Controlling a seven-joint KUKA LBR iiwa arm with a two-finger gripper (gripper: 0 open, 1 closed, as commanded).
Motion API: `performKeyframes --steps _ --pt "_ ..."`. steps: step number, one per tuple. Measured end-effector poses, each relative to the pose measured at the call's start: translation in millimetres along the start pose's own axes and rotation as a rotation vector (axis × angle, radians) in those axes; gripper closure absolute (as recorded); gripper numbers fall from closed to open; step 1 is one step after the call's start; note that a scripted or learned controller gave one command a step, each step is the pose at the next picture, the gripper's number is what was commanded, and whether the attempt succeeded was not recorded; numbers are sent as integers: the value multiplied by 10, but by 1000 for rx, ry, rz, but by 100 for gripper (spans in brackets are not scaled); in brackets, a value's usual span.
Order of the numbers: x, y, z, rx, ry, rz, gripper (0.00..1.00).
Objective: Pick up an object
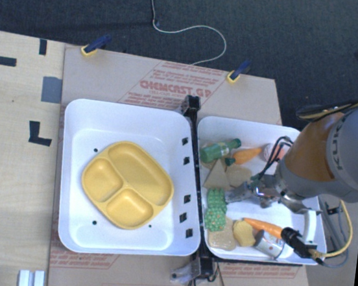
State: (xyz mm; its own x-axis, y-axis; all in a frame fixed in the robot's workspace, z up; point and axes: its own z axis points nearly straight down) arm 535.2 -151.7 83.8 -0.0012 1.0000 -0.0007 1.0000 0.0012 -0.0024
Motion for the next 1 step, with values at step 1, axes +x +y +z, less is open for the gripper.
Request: performKeyframes --steps 1 --pt "-3 6 -114 -3 -2 0 100"
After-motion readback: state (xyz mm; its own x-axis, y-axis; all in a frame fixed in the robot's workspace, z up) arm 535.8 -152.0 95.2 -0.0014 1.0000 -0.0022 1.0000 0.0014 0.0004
